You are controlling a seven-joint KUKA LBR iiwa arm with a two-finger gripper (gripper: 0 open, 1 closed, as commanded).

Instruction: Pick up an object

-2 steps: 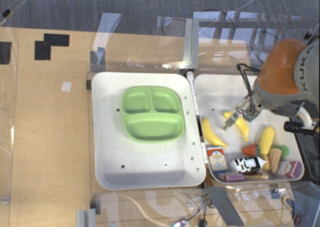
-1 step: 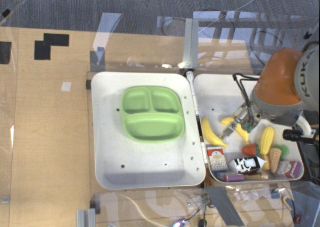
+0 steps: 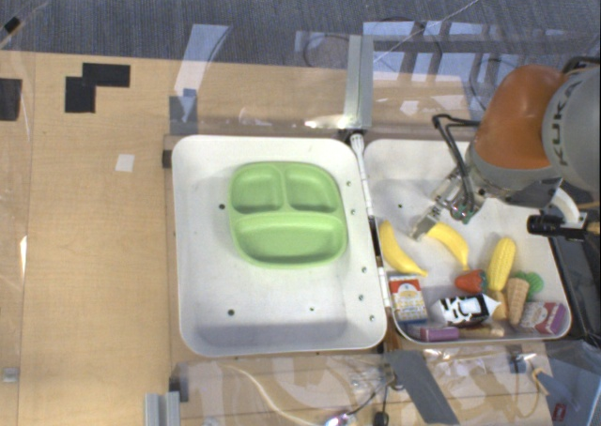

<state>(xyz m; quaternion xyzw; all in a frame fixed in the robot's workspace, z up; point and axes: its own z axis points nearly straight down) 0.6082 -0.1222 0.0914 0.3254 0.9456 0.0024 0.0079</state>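
I see the gripper low in the right bin, fingers spread and pinching nothing, between 2 bananas: one just beside it, the other along the bin's left edge.

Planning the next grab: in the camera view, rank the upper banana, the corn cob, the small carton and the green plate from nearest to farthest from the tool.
Measured from the tool:
1. Upper banana, right beside it, just below.
2. Small carton and corn cob: too close to call; carton below by the divider, corn to the right.
3. Green plate, farthest, in the left bin.
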